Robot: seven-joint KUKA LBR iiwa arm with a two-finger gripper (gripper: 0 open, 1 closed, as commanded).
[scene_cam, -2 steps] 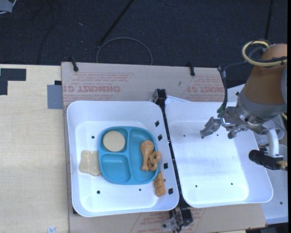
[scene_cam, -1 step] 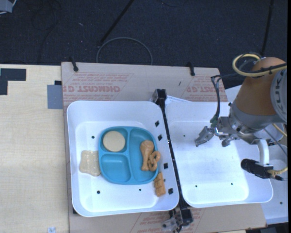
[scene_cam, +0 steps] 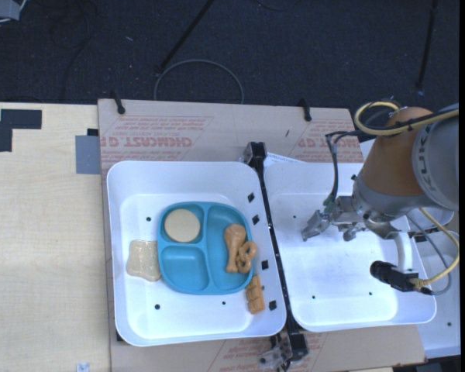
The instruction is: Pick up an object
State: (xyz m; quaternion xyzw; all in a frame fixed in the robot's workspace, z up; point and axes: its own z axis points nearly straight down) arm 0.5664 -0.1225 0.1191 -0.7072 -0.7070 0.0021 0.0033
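Note:
My gripper (scene_cam: 329, 230) hangs over the upper middle of the right bin (scene_cam: 349, 301), fingers spread and pointing down, nothing between them. The objects all lie in the left bin (scene_cam: 132, 184). A blue divided tray (scene_cam: 187, 270) holds a round tan disc (scene_cam: 181, 225) in its upper left compartment and a tan twisted pretzel-like piece (scene_cam: 239, 248) in its right compartment. A pale bread-like slice (scene_cam: 143, 260) rests against the tray's left edge. A small orange-brown chunk (scene_cam: 254, 294) sits just off the tray's lower right corner.
A black divider (scene_cam: 268, 239) runs between the two bins. The arm's grey body and orange band (scene_cam: 395, 165) cover the right bin's upper right. A black plug on a yellow cable (scene_cam: 394, 274) hangs over the right bin's right side.

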